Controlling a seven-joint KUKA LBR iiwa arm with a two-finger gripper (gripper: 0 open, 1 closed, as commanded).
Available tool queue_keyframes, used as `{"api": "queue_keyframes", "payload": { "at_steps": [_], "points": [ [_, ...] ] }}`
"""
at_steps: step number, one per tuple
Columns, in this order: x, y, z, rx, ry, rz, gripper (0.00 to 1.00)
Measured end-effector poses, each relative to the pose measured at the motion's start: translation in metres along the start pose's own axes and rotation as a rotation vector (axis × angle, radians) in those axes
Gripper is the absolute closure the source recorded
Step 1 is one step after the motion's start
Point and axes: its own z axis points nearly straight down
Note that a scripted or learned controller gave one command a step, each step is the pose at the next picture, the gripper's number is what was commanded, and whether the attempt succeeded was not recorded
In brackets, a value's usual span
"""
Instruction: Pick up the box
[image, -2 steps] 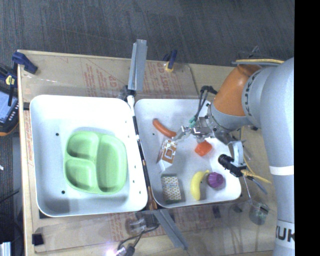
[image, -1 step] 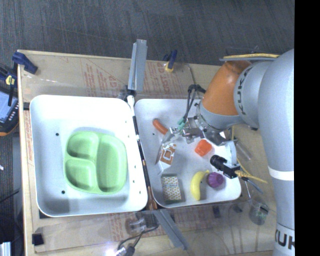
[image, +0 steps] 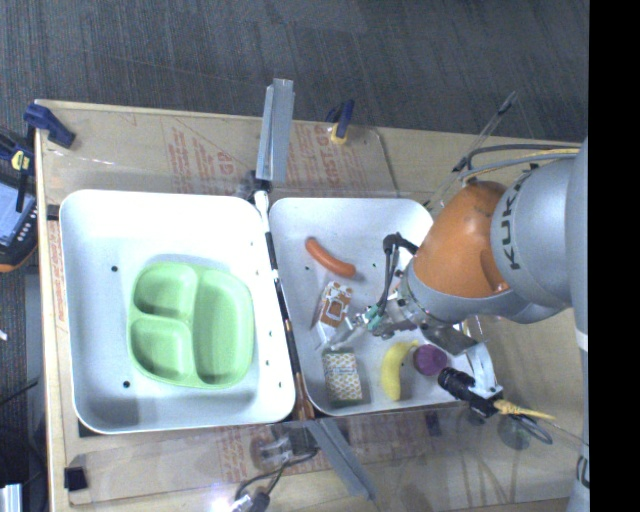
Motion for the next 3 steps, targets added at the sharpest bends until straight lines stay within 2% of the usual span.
{"api": "queue_keyframes", "payload": {
  "at_steps": [1,2,3],
  "points": [
    [0.028,-0.012,0.037,-0.001,0.0,-0.04,0.0],
    [0.028,-0.011,0.027,0.0,-0.001,-0.046,1.0],
    [0.048,-0.006,-0.144,-0.005,-0.005,-0.295,1.0]
  ]
}}
